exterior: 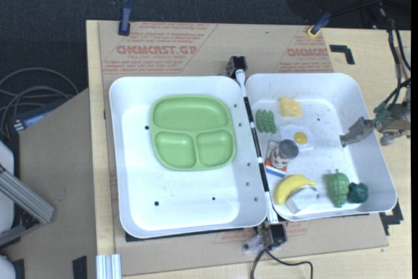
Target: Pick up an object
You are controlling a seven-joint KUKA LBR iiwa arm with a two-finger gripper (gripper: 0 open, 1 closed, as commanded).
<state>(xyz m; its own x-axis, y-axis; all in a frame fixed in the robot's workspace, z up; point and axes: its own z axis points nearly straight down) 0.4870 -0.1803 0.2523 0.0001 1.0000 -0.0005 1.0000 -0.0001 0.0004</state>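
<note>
Several objects [294, 187] left of fingers [354, 132].

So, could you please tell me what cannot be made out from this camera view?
- Gripper: in the camera view, too small and blurred to tell open from shut; the arm behind it is cut off by the right edge.
- Can: label too small to read.
- Flat grey item under the banana: partly covered by it, so unidentifiable.
- Dark green object: too small to name.
</note>
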